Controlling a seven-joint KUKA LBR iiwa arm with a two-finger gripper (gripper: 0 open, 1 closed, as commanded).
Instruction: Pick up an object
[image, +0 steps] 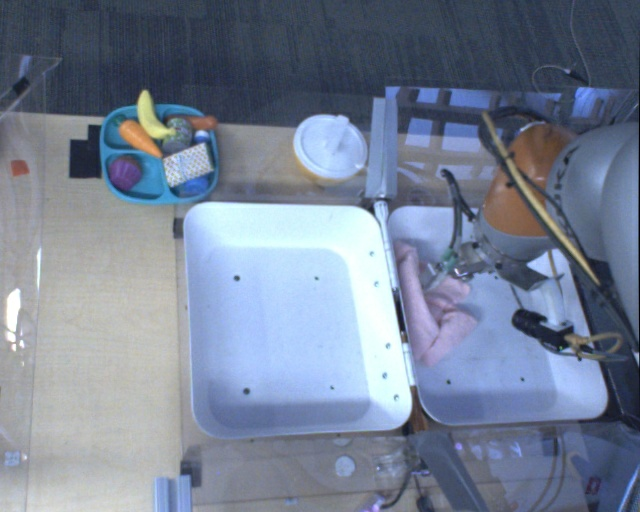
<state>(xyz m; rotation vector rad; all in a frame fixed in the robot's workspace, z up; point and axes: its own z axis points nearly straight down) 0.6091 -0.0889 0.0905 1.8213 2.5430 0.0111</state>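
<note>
arm (560, 190) reaches in from the right over the right bin (520, 400). claw (447, 268) is low in that bin, right at the upper part of a pink cloth (432, 318), seemingly touching it. fingers are too small and blurred here, so cannot tell if the claw is released or clenched, or if any cloth is between them. cloth lies crumpled along the bin's left wall, a long fold running down from the top with a bunch beside the claw. left bin (280, 320) sits just beside, across the divider. off to the upper left on the tabletop (100, 330): a blue tray (150, 190) of toy food and a white lid (330, 147) on a yellow bowl.

step looks like the grasp itself, claw down on the cloth. next move calls for a firm pinch on the bunched fold, then a straight lift; soft cloth may slip or trail, so lift high enough to clear the bin.
</note>
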